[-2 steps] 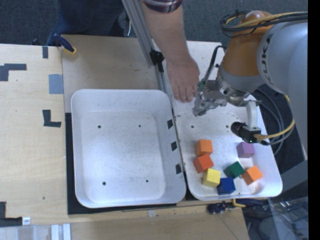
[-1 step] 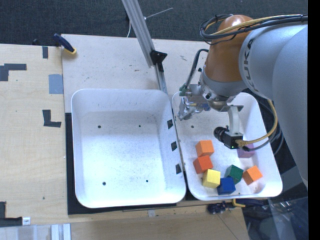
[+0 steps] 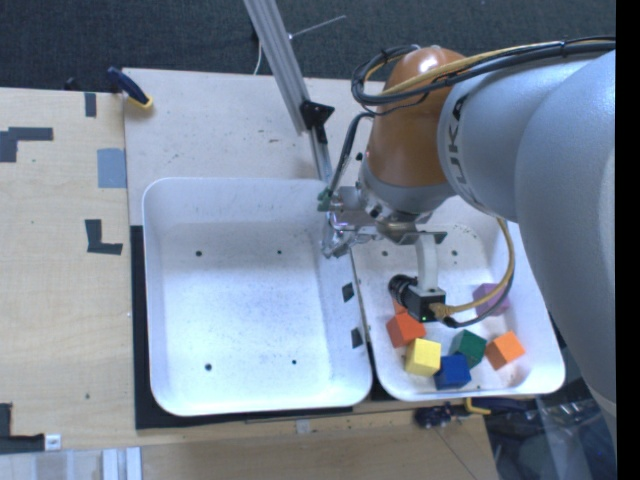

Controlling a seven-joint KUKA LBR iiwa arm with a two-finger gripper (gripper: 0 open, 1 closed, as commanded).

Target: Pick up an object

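On the pale wooden counter (image 3: 60, 268), the yellow cube (image 3: 423, 356) and other coloured blocks crowd one end of the right-hand bin (image 3: 465, 258). The end effector (image 3: 338, 230), open or closed cannot be told, hangs over the bins' shared rim, so a descent here could strike that rim.

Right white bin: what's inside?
In the shallow white right bin, near end: a red-orange cube, a yellow cube, a blue cube, a green cube and an orange cube. The grey arm covers the bin's far part; anything under it is hidden.
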